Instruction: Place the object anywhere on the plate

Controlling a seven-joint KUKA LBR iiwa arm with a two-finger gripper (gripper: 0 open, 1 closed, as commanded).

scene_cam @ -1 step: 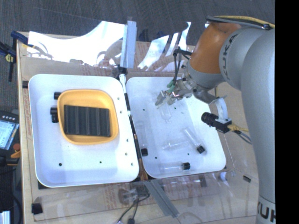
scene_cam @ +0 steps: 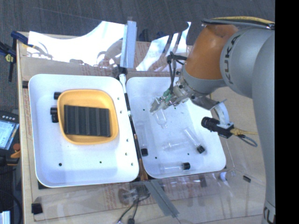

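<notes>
Yellow plate left bin; clear tubes right bin

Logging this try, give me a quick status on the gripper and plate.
Gripper over right bin, nothing seen between its fingers. Yellow plate in left bin, dark grooved block on it. Clear tubes in right bin.

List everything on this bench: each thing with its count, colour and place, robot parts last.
Bins: two, white, side by side on the bench.
Plate: one, yellow, in the left bin, with a dark ridged insert at its centre.
Clear tubes: several, transparent with black caps, scattered in the right bin; exact count hard to tell.
Handheld device: one, dark with a lit screen, at the left edge of the bench.
Arm: one, grey with an orange band, reaching in from the right.
Gripper: one, over the upper part of the right bin; finger state unclear.
</notes>
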